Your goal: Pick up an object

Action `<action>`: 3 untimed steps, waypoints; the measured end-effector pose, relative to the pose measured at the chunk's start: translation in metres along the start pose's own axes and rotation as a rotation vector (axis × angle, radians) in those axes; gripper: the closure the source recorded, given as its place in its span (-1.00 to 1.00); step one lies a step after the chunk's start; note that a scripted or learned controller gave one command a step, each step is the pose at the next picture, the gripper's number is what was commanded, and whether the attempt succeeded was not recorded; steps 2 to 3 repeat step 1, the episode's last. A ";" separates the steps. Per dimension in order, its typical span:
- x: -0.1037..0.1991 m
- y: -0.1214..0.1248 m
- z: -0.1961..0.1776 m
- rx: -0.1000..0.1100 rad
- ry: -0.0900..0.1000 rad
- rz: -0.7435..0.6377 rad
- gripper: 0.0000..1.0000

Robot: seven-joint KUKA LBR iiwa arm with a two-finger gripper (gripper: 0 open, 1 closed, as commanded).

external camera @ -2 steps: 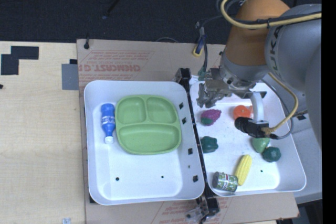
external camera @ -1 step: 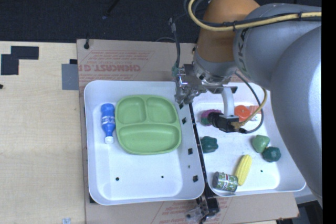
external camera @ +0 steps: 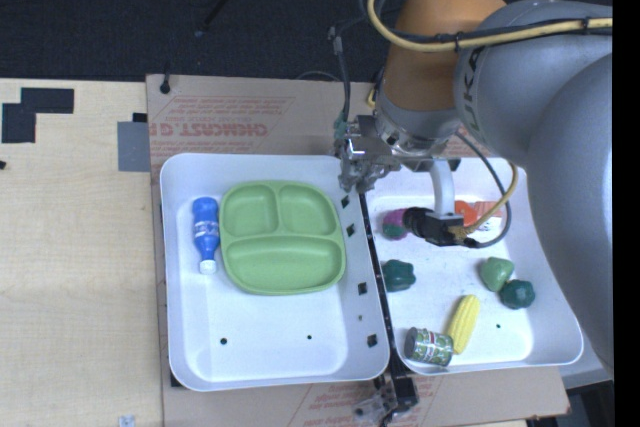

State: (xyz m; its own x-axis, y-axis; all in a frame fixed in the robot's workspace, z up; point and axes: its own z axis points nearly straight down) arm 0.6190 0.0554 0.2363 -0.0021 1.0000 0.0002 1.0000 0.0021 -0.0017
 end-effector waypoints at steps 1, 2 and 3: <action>-0.004 -0.002 0.020 0.004 -0.002 0.002 1.00; -0.004 -0.002 0.020 0.004 -0.002 0.002 1.00; -0.004 -0.002 0.020 0.004 -0.002 0.002 1.00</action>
